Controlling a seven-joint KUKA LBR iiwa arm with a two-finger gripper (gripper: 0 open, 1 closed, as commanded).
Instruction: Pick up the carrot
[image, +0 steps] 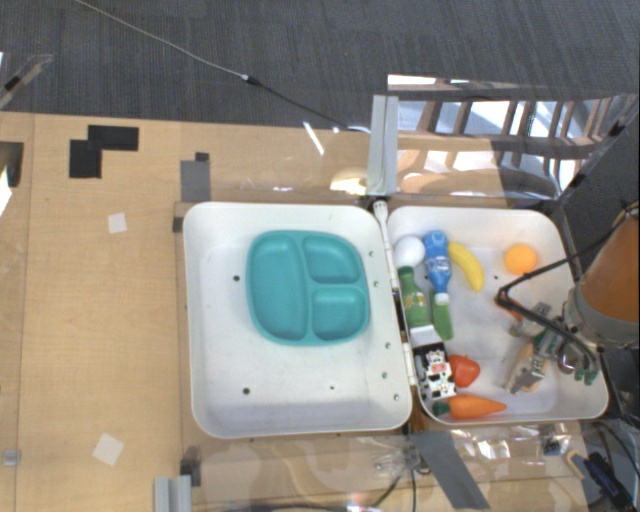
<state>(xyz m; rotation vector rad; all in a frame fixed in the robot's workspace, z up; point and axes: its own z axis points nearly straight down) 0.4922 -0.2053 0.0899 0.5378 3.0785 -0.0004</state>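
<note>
The carrot (478, 406) is orange and lies on its side against the front wall of the right bin (580, 400), pointing right. My gripper (527, 368) hangs over the right part of that bin, a little above and to the right of the carrot and apart from it. The grey wrist with its orange band (610, 285) comes in from the right edge. Nothing shows in the gripper.
Beside the carrot sit a red round fruit (464, 371) and a small black-and-white box (433, 368). Further back are a green bottle (414, 298), a blue bottle (437, 262), a white ball (408, 248), a banana (467, 266) and an orange (520, 259). The left bin (215, 400) holds a teal divided plate (305, 286).
</note>
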